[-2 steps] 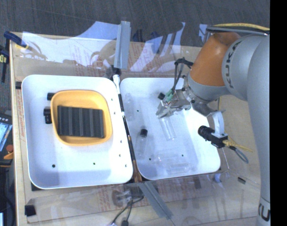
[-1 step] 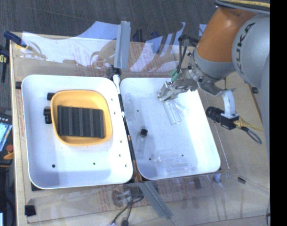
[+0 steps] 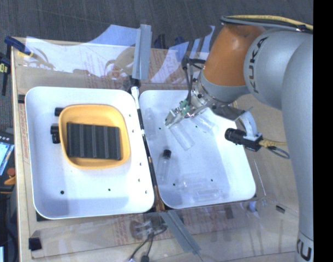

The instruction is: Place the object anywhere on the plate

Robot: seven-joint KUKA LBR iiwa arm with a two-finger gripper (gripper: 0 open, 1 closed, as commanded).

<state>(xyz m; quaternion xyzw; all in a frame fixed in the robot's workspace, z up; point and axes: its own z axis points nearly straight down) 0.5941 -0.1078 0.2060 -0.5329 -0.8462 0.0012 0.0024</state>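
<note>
A yellow plate (image 3: 73,115) with a raised rim lies in the left white bin (image 3: 46,190). A dark grey ridged block (image 3: 95,141) rests flat on the plate and covers most of its middle. My gripper (image 3: 179,113) hangs over the upper part of the right white bin (image 3: 237,173), well to the right of the plate and apart from the block. Beneath the gripper lies a clear plastic piece (image 3: 183,138), hard to make out against the white floor.
A small clear bottle with a black cap (image 3: 165,156) lies in the right bin, with another clear item (image 3: 196,187) nearer the front. Two small black pieces (image 3: 55,131) sit left of the plate. The arm's big grey body (image 3: 297,91) fills the right side.
</note>
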